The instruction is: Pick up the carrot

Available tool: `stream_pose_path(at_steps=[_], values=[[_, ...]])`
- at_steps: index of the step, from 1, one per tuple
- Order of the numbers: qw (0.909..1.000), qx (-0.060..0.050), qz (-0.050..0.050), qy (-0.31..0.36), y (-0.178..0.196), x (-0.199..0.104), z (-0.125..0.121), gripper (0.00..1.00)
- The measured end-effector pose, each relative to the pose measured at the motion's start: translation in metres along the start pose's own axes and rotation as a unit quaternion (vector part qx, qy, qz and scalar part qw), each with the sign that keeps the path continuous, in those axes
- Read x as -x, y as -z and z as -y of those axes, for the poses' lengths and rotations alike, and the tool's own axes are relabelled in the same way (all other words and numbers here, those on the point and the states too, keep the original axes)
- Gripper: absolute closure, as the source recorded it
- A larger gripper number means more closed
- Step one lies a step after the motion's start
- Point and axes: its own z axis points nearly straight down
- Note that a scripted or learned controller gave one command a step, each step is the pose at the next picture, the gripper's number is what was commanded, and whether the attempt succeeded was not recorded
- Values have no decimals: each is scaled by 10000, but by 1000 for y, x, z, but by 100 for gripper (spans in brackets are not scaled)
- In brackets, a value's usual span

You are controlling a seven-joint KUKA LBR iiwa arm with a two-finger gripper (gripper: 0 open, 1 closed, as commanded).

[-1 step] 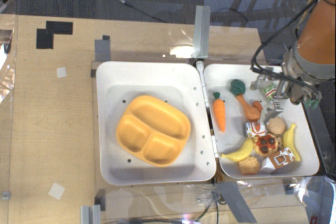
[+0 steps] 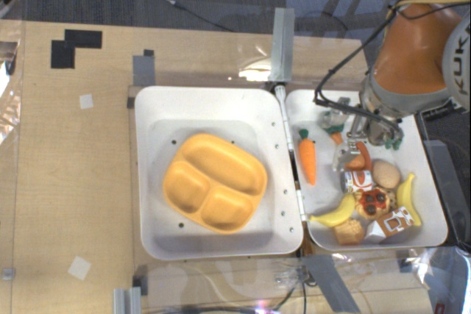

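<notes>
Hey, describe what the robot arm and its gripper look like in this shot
The arm has a rounded orange band above a grey wrist section, with part of a dark printed letter at the picture's edge. A thin black cable loops along its side down toward the wrist. The gripper is a small silver-grey metal assembly.

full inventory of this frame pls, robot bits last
carrot: 1, orange with green top, right bin, left side near the divider
bananas: 2, yellow, right bin, front
egg: 1, beige, right bin, among the pile
other small food items: several, mixed colours, clustered in right bin, hard to identify
divided tray: 1, yellow-orange, three compartments, centre of left bin
bins: 2, white, side by side on bench
arm: 1, orange and grey, over right bin's rear
gripper: 1, above the pile, right of carrot
</notes>
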Motion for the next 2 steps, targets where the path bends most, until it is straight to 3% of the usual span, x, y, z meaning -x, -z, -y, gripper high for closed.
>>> stream_pose_path(at_steps=[1,2], values=[[9991,-5,11,426,-76,24,13,0],[9994,-6,67,-352,-92,35,12,0]])
